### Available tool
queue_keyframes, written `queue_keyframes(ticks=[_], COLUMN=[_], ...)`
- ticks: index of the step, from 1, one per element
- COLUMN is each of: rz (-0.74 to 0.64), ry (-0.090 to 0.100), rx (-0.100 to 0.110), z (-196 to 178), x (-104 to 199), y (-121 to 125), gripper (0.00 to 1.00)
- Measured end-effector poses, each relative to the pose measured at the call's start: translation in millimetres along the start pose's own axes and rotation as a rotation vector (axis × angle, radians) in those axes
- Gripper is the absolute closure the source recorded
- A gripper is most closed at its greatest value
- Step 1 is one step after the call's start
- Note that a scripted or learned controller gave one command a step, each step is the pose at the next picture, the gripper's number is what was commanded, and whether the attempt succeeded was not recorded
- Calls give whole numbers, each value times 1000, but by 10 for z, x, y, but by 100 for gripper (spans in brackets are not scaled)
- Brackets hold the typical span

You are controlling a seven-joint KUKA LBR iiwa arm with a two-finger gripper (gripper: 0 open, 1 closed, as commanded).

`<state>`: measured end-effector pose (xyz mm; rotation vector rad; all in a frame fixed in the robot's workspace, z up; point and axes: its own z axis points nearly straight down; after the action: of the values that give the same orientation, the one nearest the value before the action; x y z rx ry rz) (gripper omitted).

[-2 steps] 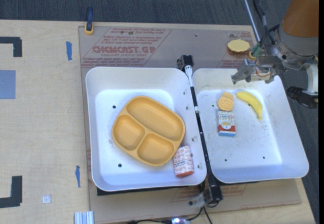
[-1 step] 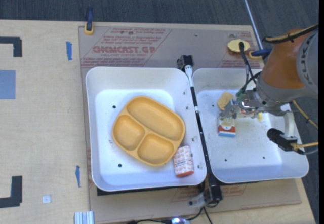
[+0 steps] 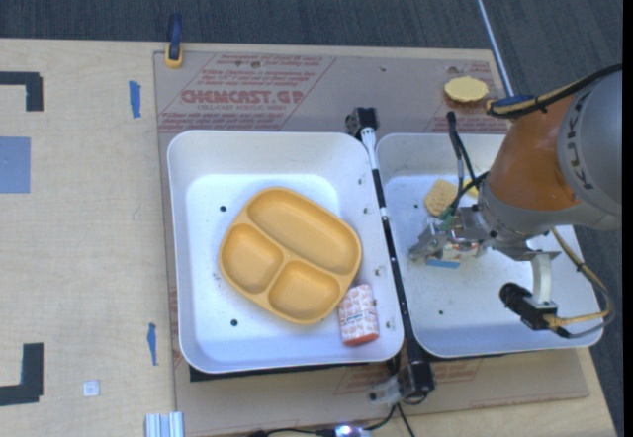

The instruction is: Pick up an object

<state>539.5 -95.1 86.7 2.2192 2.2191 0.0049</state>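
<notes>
A pale wooden bench [image 3: 79,257] carries a printed board with 2 shallow white bins side by side: the left bin [image 3: 188,227] holds a yellow 3-compartment tray [image 3: 289,254] and, just beside the tray's lower right edge, a small orange-and-white packet [image 3: 358,314]. In the right bin [image 3: 445,316] the gripper [image 3: 442,242] is down near the floor at the bin's upper left part, close below a tan cracker-like piece [image 3: 439,196]. A round yellow biscuit [image 3: 466,90] lies on the board above that bin.
</notes>
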Motion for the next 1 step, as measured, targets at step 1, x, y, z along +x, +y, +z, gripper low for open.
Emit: queue_keyframes(ticks=[1], rz=[1], ry=[-1], rx=[-3], z=[-102], x=[-1], y=[10], gripper=[100])
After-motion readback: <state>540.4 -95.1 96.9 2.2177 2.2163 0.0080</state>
